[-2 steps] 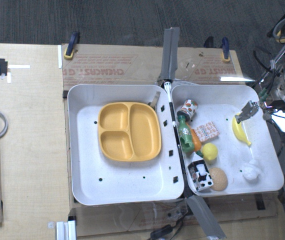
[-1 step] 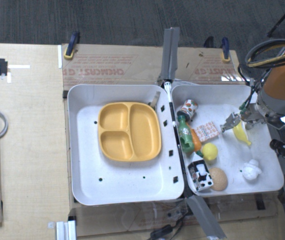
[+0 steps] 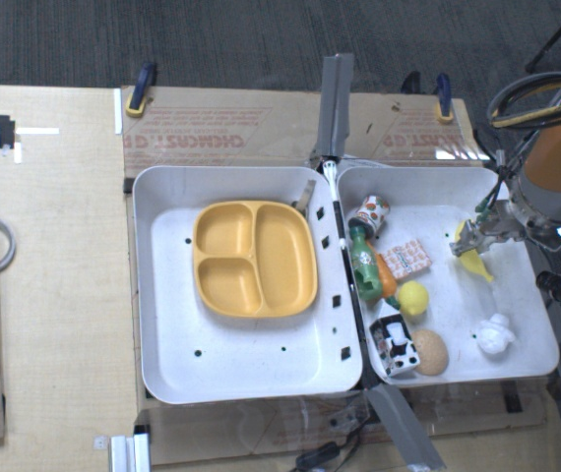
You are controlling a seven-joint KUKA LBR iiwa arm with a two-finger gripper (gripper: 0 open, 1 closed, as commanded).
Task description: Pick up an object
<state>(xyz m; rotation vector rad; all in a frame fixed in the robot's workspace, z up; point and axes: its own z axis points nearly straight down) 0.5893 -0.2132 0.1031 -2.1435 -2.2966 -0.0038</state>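
My gripper [image 3: 469, 238] hangs low over the right side of the right bin [image 3: 527, 362], at the end of the arm coming in from the right. A small yellow object [image 3: 477, 266] lies right under its tip, touching or nearly so; I cannot see whether it is held. Along the bin's left side are a green bottle [image 3: 364, 264], an orange piece [image 3: 387, 279], a yellow lemon [image 3: 413, 298], a red-and-white packet [image 3: 406, 258] and a small patterned can [image 3: 371, 210]. A white lump [image 3: 495, 336] sits near the front right corner.
A black-and-white box [image 3: 393, 346] and a brown round item [image 3: 430, 353] lie at the right bin's front. The left bin [image 3: 162, 342] holds a yellow divided plate [image 3: 256, 260]. A metal divider [image 3: 334, 116] rises between the bins. Cables [image 3: 527, 101] loop at the far right.
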